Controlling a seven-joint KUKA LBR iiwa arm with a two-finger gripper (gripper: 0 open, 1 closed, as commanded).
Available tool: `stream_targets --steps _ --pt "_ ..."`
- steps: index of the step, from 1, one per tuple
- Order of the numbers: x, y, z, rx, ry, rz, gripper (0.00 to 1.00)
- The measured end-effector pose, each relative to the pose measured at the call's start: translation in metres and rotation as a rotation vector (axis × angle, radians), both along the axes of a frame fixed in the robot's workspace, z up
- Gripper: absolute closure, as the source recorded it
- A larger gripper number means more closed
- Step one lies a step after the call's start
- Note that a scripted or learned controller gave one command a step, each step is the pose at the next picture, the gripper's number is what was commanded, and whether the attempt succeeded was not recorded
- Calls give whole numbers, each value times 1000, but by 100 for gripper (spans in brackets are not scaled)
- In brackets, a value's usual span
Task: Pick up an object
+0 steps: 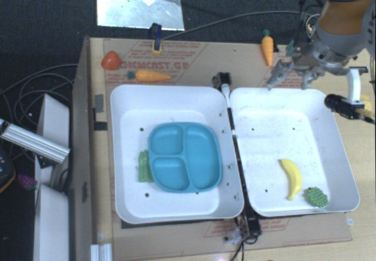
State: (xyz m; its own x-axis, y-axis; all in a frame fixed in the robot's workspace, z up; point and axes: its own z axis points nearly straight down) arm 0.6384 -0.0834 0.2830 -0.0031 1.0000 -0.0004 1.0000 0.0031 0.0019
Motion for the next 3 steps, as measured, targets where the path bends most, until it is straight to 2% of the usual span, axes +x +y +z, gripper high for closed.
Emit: stream_targets --steps 1,2,3 --pt "-21 -59 -133 0 4 -3 0" --pt "-101 -80 -162 0 2 -3 0" --pt "-130 -64 -199 0 0 -2 0"
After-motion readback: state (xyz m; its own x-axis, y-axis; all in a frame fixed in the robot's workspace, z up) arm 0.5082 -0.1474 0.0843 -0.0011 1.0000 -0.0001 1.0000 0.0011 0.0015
